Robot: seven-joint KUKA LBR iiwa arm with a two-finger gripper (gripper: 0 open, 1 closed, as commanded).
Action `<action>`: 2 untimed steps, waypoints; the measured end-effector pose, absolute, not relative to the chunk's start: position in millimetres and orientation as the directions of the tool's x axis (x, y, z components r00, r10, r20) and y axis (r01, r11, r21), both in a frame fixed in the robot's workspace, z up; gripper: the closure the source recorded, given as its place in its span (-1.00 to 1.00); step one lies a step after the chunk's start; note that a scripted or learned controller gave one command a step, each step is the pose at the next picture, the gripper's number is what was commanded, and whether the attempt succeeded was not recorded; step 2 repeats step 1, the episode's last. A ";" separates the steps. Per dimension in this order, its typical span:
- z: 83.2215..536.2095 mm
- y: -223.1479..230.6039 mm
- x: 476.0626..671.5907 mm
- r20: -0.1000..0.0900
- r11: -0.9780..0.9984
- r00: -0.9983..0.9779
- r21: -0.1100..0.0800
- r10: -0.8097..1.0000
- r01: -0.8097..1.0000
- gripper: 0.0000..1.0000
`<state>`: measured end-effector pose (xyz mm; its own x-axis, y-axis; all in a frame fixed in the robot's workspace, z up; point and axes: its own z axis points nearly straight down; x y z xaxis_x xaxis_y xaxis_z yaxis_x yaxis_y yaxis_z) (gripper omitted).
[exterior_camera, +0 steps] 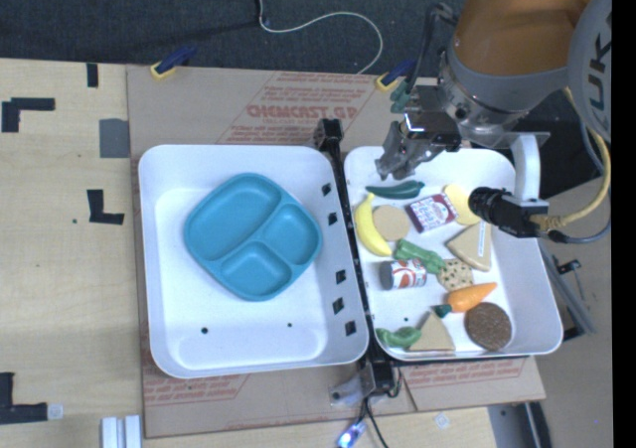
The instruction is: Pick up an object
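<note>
The right bin (530,289) holds several toy foods: a yellow banana (366,228), a green pepper (395,191), a red-and-white packet (430,212), a small can (403,276), an orange carrot (468,296), a brown round cookie (488,325) and a tan wedge (470,246). My gripper (397,164) hangs over the bin's far left corner, just above the green pepper. Nothing shows between its fingers. The arm's grey and orange wrist (517,24) rises behind it at the upper right.
The left bin (164,237) carries a blue divided plate (252,235). A black clip row (340,237) marks the wall between the bins. A white cable (328,24) lies on the dark floor beyond the bench. A black cylinder (502,209) juts over the right bin.
</note>
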<state>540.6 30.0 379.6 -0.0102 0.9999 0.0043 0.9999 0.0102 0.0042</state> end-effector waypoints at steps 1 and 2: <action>409.1 35.9 493.6 0.001 0.004 -0.004 0.001 1.000 1.000 1.00; 409.1 35.9 493.6 0.001 0.004 -0.004 0.001 1.000 1.000 1.00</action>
